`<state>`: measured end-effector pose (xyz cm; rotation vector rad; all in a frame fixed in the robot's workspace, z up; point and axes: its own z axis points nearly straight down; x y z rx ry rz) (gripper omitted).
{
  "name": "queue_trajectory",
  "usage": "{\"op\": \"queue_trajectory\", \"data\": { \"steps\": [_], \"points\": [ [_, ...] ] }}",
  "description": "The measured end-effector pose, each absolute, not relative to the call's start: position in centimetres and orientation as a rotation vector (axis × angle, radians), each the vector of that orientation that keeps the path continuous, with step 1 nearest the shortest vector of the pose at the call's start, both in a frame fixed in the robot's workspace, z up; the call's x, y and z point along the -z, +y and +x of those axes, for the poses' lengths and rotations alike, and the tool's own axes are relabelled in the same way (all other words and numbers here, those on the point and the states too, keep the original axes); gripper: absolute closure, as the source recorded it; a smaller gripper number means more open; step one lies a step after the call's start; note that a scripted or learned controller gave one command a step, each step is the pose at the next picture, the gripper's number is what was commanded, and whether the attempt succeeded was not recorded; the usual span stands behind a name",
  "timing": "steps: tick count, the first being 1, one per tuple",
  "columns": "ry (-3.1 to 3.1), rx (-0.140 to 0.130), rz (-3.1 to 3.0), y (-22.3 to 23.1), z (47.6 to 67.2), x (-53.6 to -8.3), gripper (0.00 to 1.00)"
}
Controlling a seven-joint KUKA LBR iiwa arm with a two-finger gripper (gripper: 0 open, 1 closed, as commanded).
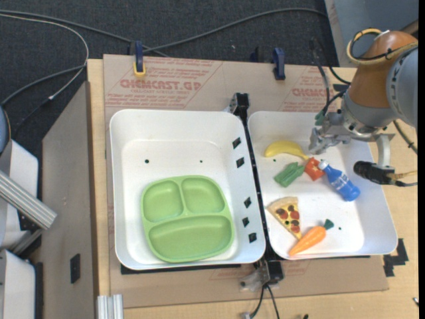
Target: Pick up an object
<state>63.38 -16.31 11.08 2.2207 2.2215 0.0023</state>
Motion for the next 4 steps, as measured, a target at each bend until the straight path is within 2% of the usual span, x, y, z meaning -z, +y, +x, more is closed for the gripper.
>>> {"op": "queue_trajectory", "data": {
  "steps": [2,3,4],
  "points": [
    [2.218,-0.008,2.214,-16.1,64.4,-24.1,1.0],
    [2.221,-0.003,2.217,-16.1,64.4,-24.6,1.0],
    [2.228,-0.005,2.213,-10.7,65.7,-24.3,1.0]
  ]
}}
